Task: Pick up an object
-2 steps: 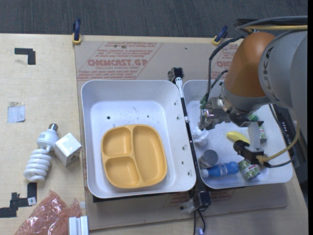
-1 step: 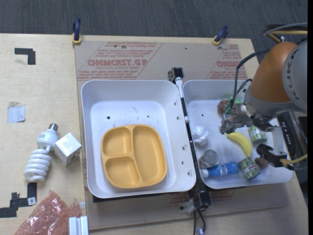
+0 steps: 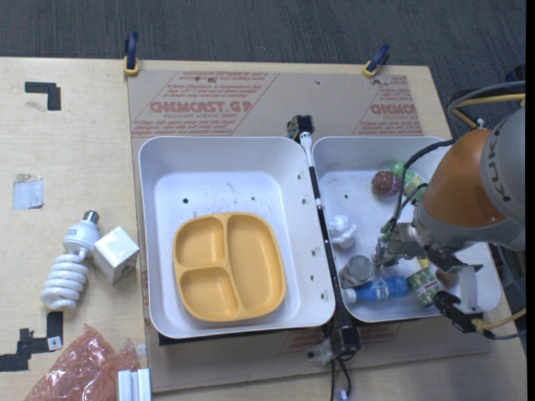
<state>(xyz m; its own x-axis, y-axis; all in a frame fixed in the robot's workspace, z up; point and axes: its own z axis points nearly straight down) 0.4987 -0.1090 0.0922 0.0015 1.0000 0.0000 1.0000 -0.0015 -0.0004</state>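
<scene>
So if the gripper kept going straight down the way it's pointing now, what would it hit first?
Most likely the small round grey metal can, which lies just below and left of the gripper in the right white bin. The blue plastic bottle lies close by; depth is unclear from above.

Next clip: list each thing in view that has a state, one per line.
yellow divided plate: upright, flat in the left bin
blue bottle: lying on its side in the right bin
spiral light bulb: lying on the bench beside the white cube
pincer: low over the right bin, above the bottle
</scene>
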